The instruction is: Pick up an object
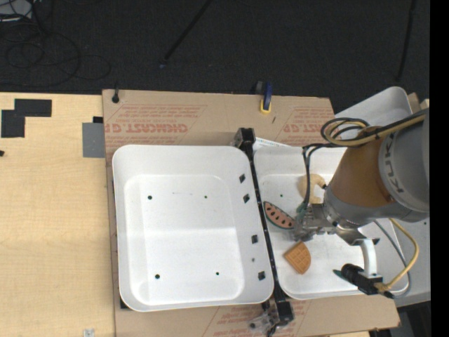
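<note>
**benchwatcher:** So what's in the bins? The left bin looks like smooth white plastic with rounded corners and a few small dark dots on its floor.

**kuka_fan:** The right bin is where things are. There's a flat orange-tan piece with a grid texture (waffle-like, roughly a rounded square) lying on the bin floor near the front. Just up and left of it is a dark reddish-brown oval thing with small spots, lying at a slant close to the divider between the two bins. A pale cream rounded object sits further back, partly hidden by the arm.

**benchwatcher:** And the hand?

**kuka_fan:** The hand is low in the right bin, between the oval thing and the waffle-like piece, near both. It's a tangle of grey metal there, and I honestly cannot tell whether it's parted or pinched, or touching anything. The arm above it is matte grey with a glossy orange-brown band, and yellow and black cables loop over it.

**benchwatcher:** What's under the bins?

**kuka_fan:** A sheet of brown cardboard with red printing, on a light wood-grain desk.
</note>
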